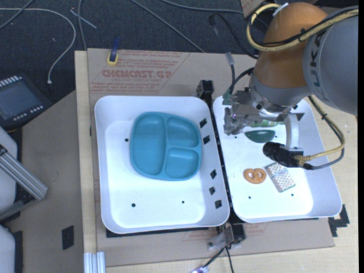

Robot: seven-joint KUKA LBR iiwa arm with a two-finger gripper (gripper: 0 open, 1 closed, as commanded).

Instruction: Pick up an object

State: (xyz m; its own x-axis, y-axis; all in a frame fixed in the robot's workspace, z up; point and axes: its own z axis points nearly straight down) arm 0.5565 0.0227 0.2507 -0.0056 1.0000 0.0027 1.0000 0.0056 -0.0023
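My gripper [232, 124] hangs low over the upper left part of the right bin [318, 201], close to the divider between the bins. A dark green oval object [260, 135] lies just to its right, partly under the arm. Farther toward the front lie a small orange pretzel [255, 176] and a checkered grey packet [281, 177], side by side. Nothing shows between the fingers.
The left bin [114, 198] holds a blue divided plate [166, 145] near its middle. Black clips line the rim between the two bins. Cables trail over the dark floor at the back, and a small screen sits at the far left.
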